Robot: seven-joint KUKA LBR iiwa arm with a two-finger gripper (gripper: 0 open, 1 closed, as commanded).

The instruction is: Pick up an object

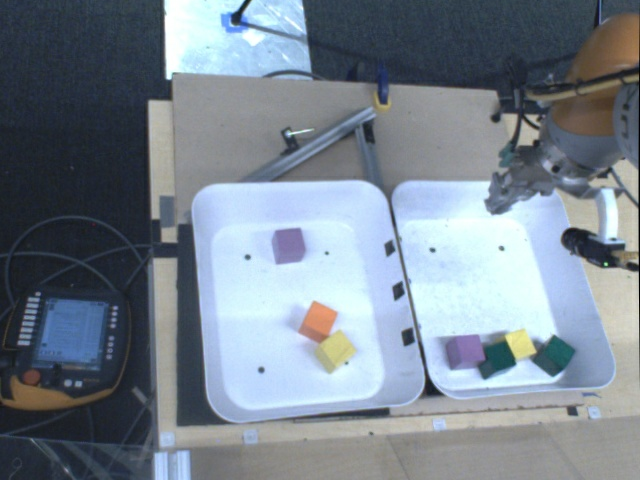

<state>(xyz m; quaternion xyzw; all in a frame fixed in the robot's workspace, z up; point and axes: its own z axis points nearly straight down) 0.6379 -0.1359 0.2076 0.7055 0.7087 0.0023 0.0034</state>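
We are observing the grey two-finger gripper [500, 200] hovering over the right white plastic bin's [560, 268] far edge; finger state cannot be determined. Well apart, at the near wall, are lying a purple cube [464, 351], two green cubes [496, 359] and a yellow cube [520, 344].

Single fixed camera above bench [440, 118], angled down (slightly slanted, apparently), both bins framed, moderate distance.

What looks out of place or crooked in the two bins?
Nothing looks spilled or damaged. In the right bin, four blocks crowd the near edge, and the dark green block sits tilted against the rim. In the left bin, the orange block and yellow block touch, both askew.
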